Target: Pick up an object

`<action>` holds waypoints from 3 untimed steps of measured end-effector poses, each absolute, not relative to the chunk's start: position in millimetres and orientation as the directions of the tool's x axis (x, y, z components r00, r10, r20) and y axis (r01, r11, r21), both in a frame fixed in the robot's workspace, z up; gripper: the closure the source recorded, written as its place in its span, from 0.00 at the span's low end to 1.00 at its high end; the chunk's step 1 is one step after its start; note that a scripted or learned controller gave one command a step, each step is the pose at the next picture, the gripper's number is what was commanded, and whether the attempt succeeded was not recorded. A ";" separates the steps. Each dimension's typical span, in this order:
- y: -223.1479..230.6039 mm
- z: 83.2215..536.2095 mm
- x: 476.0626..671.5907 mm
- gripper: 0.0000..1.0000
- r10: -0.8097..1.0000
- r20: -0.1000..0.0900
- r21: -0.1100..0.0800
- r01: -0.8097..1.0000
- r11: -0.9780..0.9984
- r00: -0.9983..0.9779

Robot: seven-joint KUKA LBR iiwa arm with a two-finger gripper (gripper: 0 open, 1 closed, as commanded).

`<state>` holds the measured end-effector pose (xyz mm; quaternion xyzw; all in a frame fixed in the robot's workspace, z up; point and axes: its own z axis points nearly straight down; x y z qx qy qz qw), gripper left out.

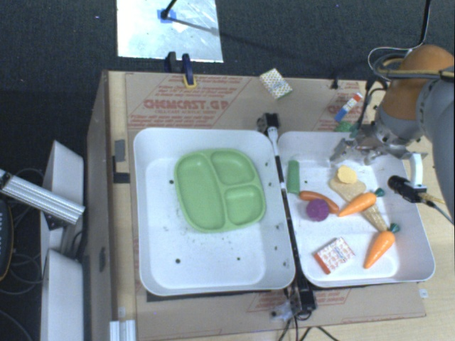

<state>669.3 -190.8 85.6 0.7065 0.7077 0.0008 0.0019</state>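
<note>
My gripper (354, 152) hangs over the far right part of the right bin (419, 261), open, with nothing between its fingers. Just in front of it lies a yellow piece (346, 174) on a tan slice (347, 189). Further toward the front are an orange carrot (357, 203), a purple ball (318, 209), a thin orange carrot (311, 196), a tan cone (377, 219), a second orange carrot (380, 248) and a red and white box (334, 254). A green cylinder (293, 175) lies by the bin's left wall.
The left bin (153, 261) holds a green divided plate (219, 190). A metal divider (281, 183) runs between the bins. On the cardboard behind them lie a small patterned block (275, 82) and a red, white and blue item (347, 109).
</note>
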 end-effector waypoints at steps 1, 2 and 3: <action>-203.3 85.9 669.6 0.00 1.000 0.000 0.004 1.000 0.002 -0.002; -173.7 85.0 669.4 0.00 1.000 0.000 0.003 1.000 0.005 -0.005; -174.3 85.1 669.3 0.00 1.000 -0.001 0.003 1.000 0.004 -0.004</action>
